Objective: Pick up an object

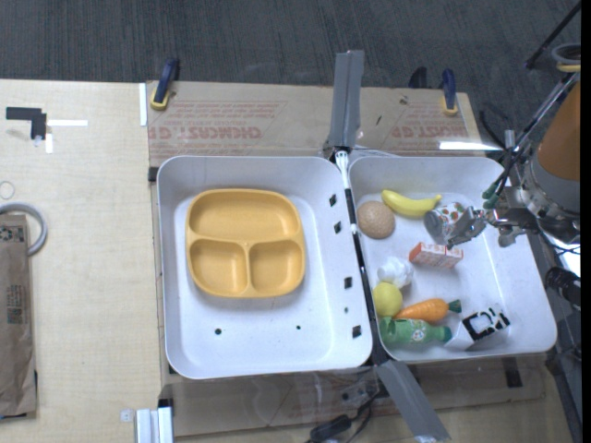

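Note:
The right bin [526, 275] holds several small objects. Along its far side lie a yellow banana [410, 202] and a round tan ball [376, 219]. A red-and-white patterned piece [444, 218] and a small red box [435, 256] sit in the middle. Nearer the front are a white garlic-like lump [395, 271], a lemon [387, 298], a carrot [427, 310], a green bottle [415, 332] and a black-and-white block [486, 324]. My gripper [467, 226] hangs low in this bin, right beside the patterned piece and just above the red box.
The left bin [175, 275] carries a yellow divided plate [246, 242]. My arm [554, 183] reaches in over the right bin's right rim. A grey bar [346, 100] and blue clamps [165, 81] stand behind the bins.

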`<action>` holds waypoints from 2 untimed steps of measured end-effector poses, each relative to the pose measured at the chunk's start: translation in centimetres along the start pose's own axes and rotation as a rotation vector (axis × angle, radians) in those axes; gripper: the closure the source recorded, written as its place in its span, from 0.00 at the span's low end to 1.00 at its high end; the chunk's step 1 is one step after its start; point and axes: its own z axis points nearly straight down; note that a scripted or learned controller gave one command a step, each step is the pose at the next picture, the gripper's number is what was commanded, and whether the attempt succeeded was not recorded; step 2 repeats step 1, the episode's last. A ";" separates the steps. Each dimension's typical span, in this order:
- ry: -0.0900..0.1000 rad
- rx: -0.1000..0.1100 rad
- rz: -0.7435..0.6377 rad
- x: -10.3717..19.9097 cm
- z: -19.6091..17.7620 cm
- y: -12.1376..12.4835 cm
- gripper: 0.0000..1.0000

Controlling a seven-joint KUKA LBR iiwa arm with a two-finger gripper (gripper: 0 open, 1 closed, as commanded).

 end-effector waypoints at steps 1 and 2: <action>-0.003 -0.027 -0.142 -4.0 11.2 3.8 0.00; -0.003 -0.027 -0.142 -4.0 11.2 3.8 0.00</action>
